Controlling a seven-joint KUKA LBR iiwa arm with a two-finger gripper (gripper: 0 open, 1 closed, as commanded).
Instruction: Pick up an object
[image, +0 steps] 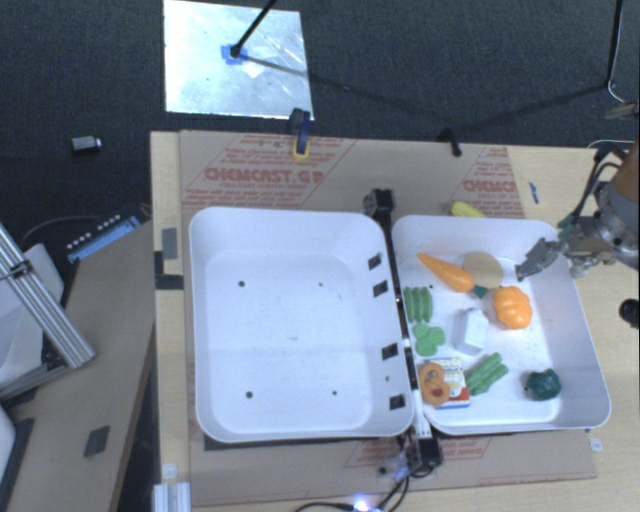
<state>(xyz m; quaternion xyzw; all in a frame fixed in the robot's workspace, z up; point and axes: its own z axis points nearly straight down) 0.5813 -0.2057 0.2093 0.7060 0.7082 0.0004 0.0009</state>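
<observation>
From my seat I see the gripper (537, 257) at the right of the frame, over the upper right part of the right bin (575, 330), its dark fingers pointing left toward the toys; I cannot tell how far apart they stand, and I see nothing between them. Just left of the fingertips lies a beige round piece (484, 267), touching the carrot (446, 271), which slants toward the upper left. Below the gripper sits an orange pepper (512, 306). Toward the middle of that bin I make out a white block (470, 328), green pea pods (418, 302), a green leafy piece (428, 338), and a green bean bundle (486, 373). A small printed carton (443, 384) lies near the lower left corner, a dark green lump (543, 384) at the lower right. A yellow item (466, 210) rests outside the bin's upper rim. The left bin (200, 300) is at centre frame.
</observation>
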